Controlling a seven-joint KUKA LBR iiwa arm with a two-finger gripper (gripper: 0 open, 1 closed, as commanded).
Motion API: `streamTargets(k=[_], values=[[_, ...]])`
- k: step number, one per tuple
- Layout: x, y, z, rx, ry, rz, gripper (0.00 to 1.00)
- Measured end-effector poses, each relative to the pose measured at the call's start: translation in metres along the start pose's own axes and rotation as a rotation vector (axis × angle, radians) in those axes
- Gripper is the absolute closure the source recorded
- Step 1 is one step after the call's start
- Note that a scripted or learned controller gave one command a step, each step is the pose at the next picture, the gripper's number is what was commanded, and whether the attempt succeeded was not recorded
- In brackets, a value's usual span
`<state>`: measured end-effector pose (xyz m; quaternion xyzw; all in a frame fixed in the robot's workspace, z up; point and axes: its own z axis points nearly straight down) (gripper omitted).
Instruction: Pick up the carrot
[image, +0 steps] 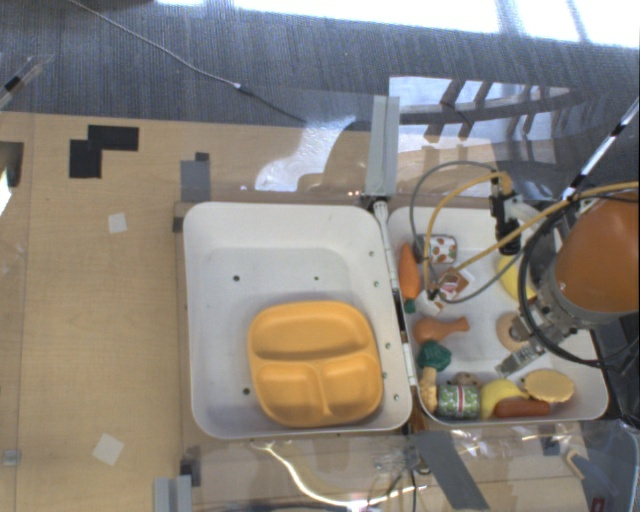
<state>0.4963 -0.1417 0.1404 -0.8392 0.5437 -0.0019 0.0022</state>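
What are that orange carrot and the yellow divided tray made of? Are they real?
Carrot: probably moulded plastic toy food, its colour too smooth and even to be real. Yellow tray: likely plastic too, matte, with soft rounded dividers. White bins: seemingly thin formed plastic.

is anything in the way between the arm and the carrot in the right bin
Partly. The carrot lies against the right bin's left wall. Between it and the arm hang looping cables, over small packets beside the carrot. The cables move with the arm, so probably little hindrance.
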Motion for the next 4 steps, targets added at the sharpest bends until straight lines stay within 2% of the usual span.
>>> streamTargets(k=[1, 2, 3, 4], values=[[0.033, -0.007, -0.085, 0.002, 0.002, -0.281, 1.0], [0.06, -0.017, -0.024, -0.002, -0.005, -0.586, 1.0], [0.085, -0.036, -0.009, 0.001, 0.002, -0.848, 1.0], [0.087, -0.04, -0.022, 0.002, 0.003, -0.952, 1.0]])
